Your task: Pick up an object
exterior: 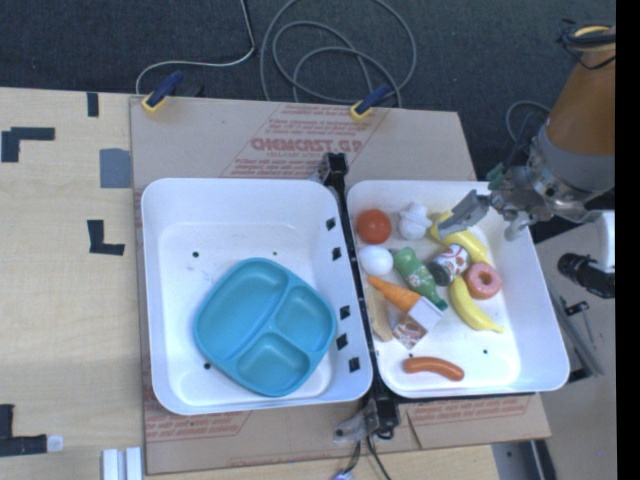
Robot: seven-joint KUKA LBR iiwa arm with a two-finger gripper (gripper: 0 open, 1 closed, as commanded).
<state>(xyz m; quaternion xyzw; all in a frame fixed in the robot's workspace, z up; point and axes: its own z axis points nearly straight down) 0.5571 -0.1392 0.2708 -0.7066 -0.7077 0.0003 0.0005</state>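
Observation:
The right bin (530,358) holds several toy foods: a red tomato (373,225), a white egg (376,260), a white lumpy piece (413,218), a green vegetable (408,265), a carrot (395,292), two bananas (472,308) (463,241), a pink donut (485,281) and a sausage (434,368). My gripper (490,218) hangs over the bin's upper right part, just above the upper banana. Its fingers are spread open, one grey finger (465,211) pointing down-left, and nothing sits between them.
The left bin (170,268) holds a blue divided plate (265,325). A black divider (345,258) runs between the bins. Cables loop on the dark floor behind the bench. Black hardware (585,273) stands to the right of the right bin.

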